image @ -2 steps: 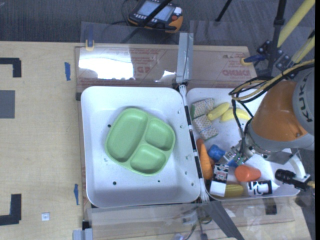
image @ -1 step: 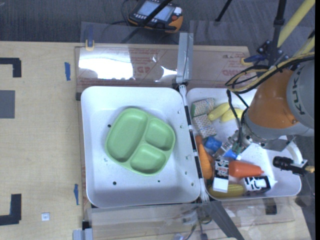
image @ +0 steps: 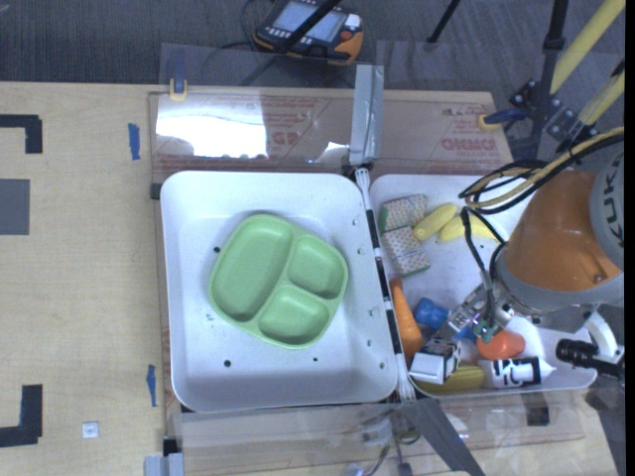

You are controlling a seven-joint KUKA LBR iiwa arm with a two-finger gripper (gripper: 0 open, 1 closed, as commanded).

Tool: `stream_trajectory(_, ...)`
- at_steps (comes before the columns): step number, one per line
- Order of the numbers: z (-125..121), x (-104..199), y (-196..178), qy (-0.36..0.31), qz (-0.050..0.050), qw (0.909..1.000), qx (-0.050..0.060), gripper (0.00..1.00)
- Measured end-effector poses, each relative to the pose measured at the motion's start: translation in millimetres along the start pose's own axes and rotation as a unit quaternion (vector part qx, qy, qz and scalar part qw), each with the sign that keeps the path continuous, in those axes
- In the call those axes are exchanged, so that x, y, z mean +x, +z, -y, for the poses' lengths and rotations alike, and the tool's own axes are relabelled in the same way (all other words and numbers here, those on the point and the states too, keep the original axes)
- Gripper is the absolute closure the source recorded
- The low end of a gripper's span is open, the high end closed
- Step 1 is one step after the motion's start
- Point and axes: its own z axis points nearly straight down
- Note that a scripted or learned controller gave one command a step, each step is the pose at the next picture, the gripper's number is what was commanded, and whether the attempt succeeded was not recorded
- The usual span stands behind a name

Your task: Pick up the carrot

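A: Two bins on the bench (image: pixel 79 266); take the green divided plate (image: pixel 280 281) in the left bin (image: pixel 189 365) as landmark. The carrot (image: pixel 404 323) is right of that plate, just across the divider, lying lengthwise along the inner wall of the right bin (image: pixel 566 385).

B: Neighbours?

A: Blue piece (image: pixel 431 314) touching or just beside it on the far side from the plate. A small white-and-black box (image: pixel 431 365) at its near end. Patterned sponge-like block (image: pixel 403 234) and a yellow banana-like item (image: pixel 444 223) further up, same side.

B: End effector?

A: The end effector (image: pixel 472 323) is right of the carrot, further from the plate than the blue piece, low over the clutter. Too jumbled there to read; cannot tell how wide it stands. Nothing visibly gripped. An orange-red object (image: pixel 500 344) and a white bottle (image: pixel 518 370) sit right by it.

B: Arm pose?

A: Comes in from the side away from the plate, orange band (image: pixel 558 236) above the wrist, wrist pitched down into the bin, cables looping over it.

B: How to do the pick well?

A: My call: shift toward the plate, centre over the carrot's mid-length, close across its narrow width. Wall is tight on one side and the blue piece on the other, so little finger room; risk of grabbing the blue piece instead.
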Motion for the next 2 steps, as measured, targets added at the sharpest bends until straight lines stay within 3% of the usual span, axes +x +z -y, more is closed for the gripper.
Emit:
stream_trajectory(1,-91.1,-73.6,2.9,0.034,-0.002,0.9994,0.002,1.00)
stream_trajectory(2,-90.7,-73.2,3.6,0.034,-0.003,0.9994,0.003,0.00)
